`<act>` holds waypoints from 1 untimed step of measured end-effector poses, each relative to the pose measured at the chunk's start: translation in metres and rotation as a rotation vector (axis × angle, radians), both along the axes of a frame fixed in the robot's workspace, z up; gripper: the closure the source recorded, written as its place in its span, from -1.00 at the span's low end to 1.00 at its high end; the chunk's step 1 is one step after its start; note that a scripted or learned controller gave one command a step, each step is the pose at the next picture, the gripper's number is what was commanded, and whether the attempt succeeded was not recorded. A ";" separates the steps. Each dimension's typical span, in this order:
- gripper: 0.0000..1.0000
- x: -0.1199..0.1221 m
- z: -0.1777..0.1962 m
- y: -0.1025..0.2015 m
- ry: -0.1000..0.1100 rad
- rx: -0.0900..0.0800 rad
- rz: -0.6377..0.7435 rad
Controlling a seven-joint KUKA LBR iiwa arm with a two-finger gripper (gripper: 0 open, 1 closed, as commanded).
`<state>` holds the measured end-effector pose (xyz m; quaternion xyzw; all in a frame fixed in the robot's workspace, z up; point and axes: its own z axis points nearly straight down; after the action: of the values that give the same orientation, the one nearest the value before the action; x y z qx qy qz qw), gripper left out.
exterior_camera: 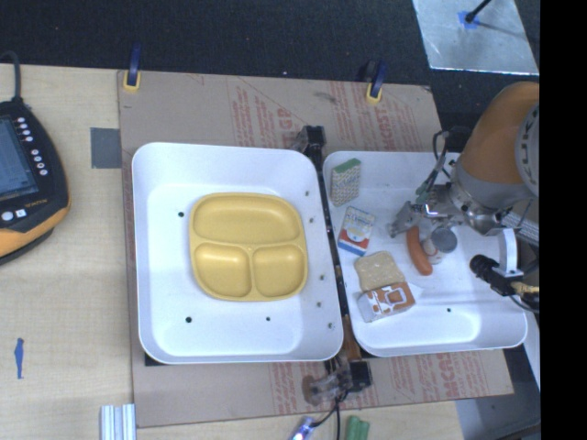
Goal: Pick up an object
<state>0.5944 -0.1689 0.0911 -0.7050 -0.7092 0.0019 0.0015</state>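
My gripper hangs low over the right bin, reaching in from the right under the orange-banded wrist. It is open. One finger points left of an orange-red sausage, and the other finger stands to its right. The sausage lies on the bin floor, its upper end between the two fingers. To its left are a slice of toast, a small orange and white box, a red, white and blue packet and a grey-green speckled piece.
The left bin holds a yellow divided plate. An orange-edged control pendant lies on the bench at far left. A black cable fitting hangs by the right bin's right side. Clamps sit at the bins' near and far seams.
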 end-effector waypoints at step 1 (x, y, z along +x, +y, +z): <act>1.00 0.000 0.011 -0.001 0.001 -0.002 0.003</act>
<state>0.5946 -0.1703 0.1018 -0.7040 -0.7102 0.0028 0.0011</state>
